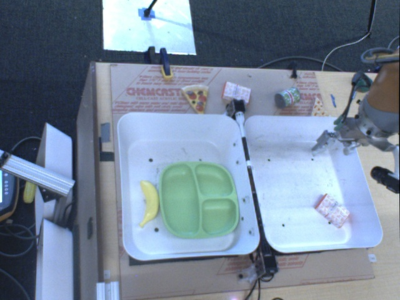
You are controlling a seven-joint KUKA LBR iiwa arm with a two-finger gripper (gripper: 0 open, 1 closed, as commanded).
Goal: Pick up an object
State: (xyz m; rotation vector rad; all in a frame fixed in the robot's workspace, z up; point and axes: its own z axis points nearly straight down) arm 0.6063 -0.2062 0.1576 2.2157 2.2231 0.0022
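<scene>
The gripper [335,140] hangs over the right bin [294,230] near its far right corner; its fingers are spread with nothing between them; a small red and white packet [332,210] lies near the bin's near right corner; a banana [149,203] touches the green plate [200,199] in the left bin [134,142].

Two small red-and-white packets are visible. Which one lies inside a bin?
The packet in the right bin, near its front corner. The other packet lies on the bench behind both bins.

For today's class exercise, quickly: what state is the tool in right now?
Tool: over the right bin, nothing seen in it; open or closed cannot be told.
</scene>
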